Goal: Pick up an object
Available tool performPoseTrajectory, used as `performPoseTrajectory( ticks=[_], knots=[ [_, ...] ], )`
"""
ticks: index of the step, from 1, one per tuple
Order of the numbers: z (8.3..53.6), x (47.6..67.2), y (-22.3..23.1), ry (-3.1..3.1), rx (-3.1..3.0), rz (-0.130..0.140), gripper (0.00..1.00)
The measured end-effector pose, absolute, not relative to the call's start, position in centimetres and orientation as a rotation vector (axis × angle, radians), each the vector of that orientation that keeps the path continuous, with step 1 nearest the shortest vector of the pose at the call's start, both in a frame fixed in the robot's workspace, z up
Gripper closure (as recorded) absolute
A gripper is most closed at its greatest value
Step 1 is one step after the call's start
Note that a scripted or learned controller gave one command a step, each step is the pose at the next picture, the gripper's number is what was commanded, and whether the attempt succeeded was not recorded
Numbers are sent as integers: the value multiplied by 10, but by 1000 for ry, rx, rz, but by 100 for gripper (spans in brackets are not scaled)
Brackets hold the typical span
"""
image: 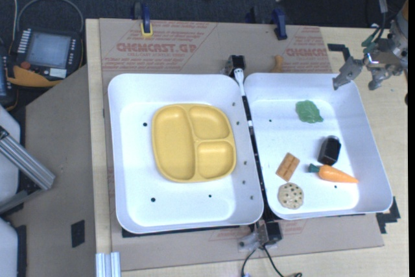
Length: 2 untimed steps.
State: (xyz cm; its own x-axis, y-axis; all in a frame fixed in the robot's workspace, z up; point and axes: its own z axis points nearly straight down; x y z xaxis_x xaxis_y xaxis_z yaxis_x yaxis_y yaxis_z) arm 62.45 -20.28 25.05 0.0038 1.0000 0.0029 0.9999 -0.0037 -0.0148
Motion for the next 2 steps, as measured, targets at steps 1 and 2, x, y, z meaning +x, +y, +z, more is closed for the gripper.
performPoseTrajectory(
  ticks=[1, 2],
  knots=[
    [259, 627, -202, -2221, -2221, 1, 0],
    [215, 632, -202, -2218, -2218, 5, 0]
  ],
)
